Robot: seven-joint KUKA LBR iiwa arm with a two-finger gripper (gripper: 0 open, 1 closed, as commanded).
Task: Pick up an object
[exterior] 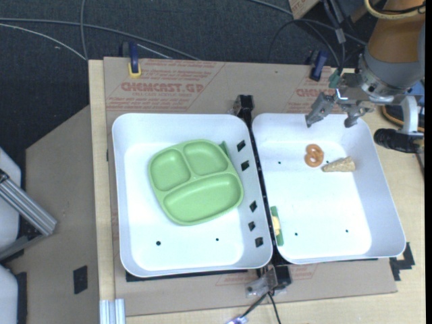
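Observation:
A small orange pretzel-shaped object [314, 156] lies in the upper part of the right bin [317, 235]. Right beside it, to the right, lies a tan wedge-shaped piece [339, 165]. My gripper [335, 116] hangs over the bin's far edge, above and slightly right of the pretzel. Its two fingers are spread apart with nothing between them. A thin green and yellow stick [275, 224] lies against the left wall of the right bin.
The left bin [135, 235] holds a green three-compartment plate [196, 181]. Black clips run along the divider between the bins [248, 174]. The arm with its orange band [398, 32] rises at the upper right. Cables cross the dark floor behind the bench.

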